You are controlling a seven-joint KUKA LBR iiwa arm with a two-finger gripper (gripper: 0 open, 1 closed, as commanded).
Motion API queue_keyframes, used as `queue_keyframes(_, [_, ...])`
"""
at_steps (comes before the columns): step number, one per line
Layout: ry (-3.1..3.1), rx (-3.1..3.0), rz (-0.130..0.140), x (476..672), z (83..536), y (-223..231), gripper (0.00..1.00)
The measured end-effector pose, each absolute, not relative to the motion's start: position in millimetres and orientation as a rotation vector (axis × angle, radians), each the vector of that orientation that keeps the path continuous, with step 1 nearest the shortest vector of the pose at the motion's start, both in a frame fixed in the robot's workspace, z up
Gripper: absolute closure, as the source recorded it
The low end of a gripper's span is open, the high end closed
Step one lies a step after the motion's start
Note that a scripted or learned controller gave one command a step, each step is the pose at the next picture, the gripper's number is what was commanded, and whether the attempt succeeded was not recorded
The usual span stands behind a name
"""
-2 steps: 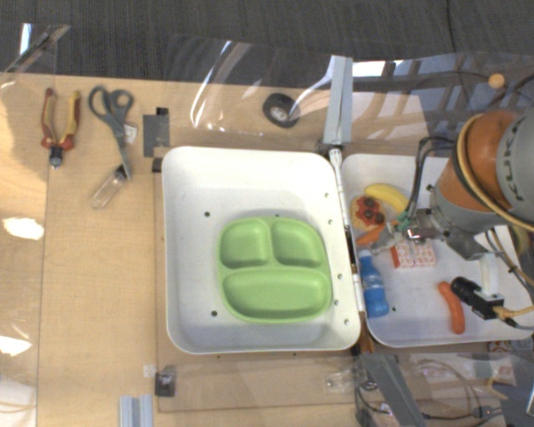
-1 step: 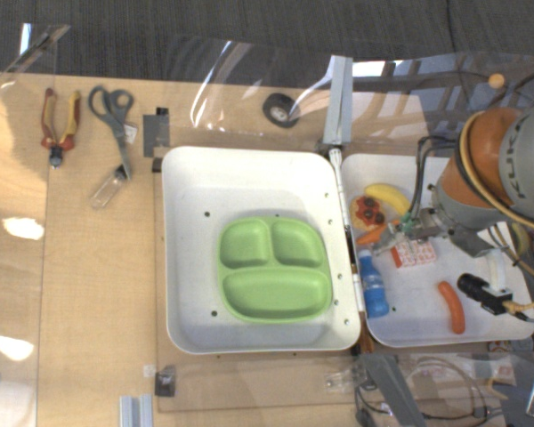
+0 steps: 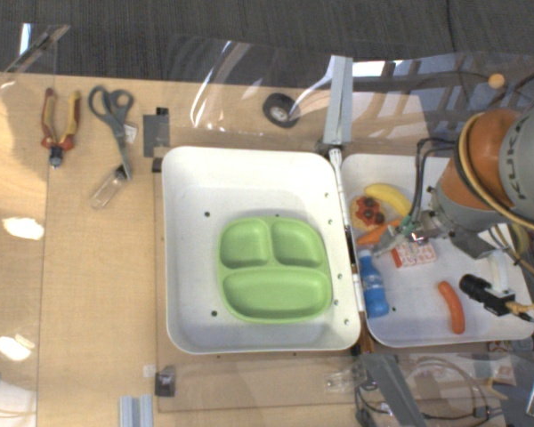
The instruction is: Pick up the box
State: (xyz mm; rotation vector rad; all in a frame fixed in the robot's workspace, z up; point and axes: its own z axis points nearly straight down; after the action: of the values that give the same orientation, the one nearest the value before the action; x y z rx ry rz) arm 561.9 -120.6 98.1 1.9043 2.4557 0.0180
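The box (image 3: 416, 254) is small and white with red print, lying flat in the middle of the right bin (image 3: 400, 327). My gripper (image 3: 408, 232) hangs at the end of the grey and orange arm (image 3: 489, 172), just above the box's upper left edge and very close to it. Whether it touches the box cannot be made out. Nothing is seen lifted off the bin floor.
Around the box lie a banana (image 3: 387, 197), a red berry-like item (image 3: 368, 209), an orange piece (image 3: 371, 236), a blue bottle (image 3: 372, 285) and a red sausage (image 3: 452, 307). The left bin (image 3: 187, 238) holds a green divided plate (image 3: 274, 268). Pliers (image 3: 58, 124) and scissors (image 3: 116, 118) rest on the bench.
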Motion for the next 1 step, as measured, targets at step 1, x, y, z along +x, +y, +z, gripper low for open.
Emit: queue_keyframes(1, [2.401,1.972,0.025,562.7,98.6,-119.2,0.00])
